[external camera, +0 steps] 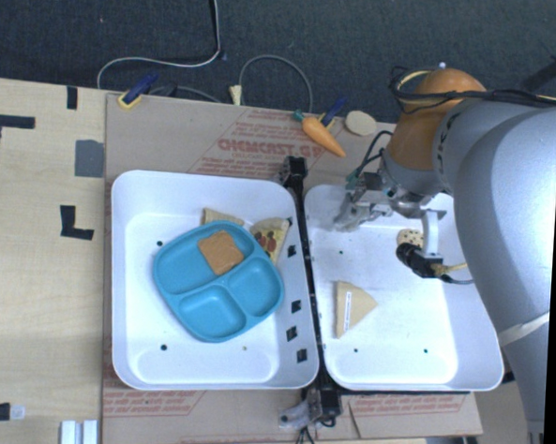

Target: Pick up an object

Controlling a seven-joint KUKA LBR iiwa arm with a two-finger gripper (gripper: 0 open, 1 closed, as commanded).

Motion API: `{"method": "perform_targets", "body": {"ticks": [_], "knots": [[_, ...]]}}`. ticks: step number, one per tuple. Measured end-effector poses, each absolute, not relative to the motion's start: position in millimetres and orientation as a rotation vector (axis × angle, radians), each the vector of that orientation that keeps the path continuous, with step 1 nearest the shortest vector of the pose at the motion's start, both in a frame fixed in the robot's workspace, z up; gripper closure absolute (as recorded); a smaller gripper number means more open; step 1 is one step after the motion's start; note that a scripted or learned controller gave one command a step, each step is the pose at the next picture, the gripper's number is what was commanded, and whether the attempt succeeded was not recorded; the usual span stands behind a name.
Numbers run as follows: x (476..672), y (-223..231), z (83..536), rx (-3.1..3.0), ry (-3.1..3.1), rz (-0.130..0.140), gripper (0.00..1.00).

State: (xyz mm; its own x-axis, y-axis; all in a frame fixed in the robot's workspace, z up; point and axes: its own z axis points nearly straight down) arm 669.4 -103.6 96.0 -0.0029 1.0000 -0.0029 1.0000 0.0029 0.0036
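Observation:
My gripper [352,210] hangs low over the back left corner of the right bin [438,367], and I see nothing in it. A cream wedge-shaped piece [352,306] lies in that bin's middle, well in front of the gripper. A small speckled round piece [410,238] sits to the gripper's right, beside a black part of the arm. In the left bin [135,255] a blue divided plate [220,283] carries a brown square slice [222,251]. Two wedge slices [271,235] lie behind the plate.
A toy carrot [321,135] and a pale oval piece [360,123] lie on the cardboard behind the bins. Cables run along the back edge. The grey arm [506,183] covers the right bin's back right side.

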Motion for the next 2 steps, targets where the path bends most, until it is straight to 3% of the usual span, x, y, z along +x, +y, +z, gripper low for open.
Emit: {"method": "perform_targets", "body": {"ticks": [1,2], "knots": [[563.6,-95.7,109.7,2.229,2.224,-0.009,1.0],[568.1,-95.6,109.0,2.223,2.223,-0.002,0.0]]}}
